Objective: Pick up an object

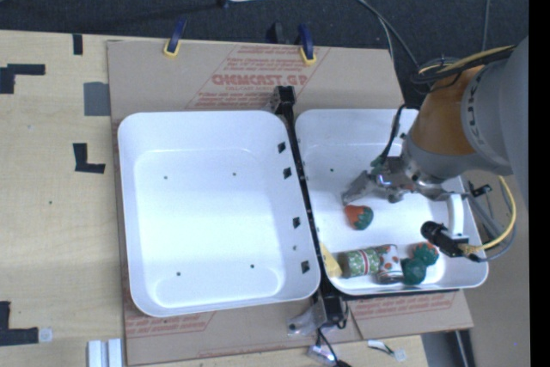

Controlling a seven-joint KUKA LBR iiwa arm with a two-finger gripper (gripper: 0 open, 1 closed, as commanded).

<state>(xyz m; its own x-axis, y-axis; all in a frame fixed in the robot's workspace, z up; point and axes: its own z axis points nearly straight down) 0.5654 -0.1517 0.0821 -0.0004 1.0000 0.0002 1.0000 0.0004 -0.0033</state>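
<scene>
Claw just above small red-and-green object, right bin

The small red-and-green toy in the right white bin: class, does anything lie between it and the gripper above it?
Nothing visible does. The gripper hangs just above the small red-and-green toy in the right white bin, with bare bin floor between them. The patterned cylinder and the green toy lie nearer the bin's front wall.

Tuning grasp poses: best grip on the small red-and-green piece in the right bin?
Grip the red-and-green piece across its narrow middle, coming straight down. It lies alone on the right bin floor, apart from the cylinder by the near wall, and the pincer is already just above it.
</scene>
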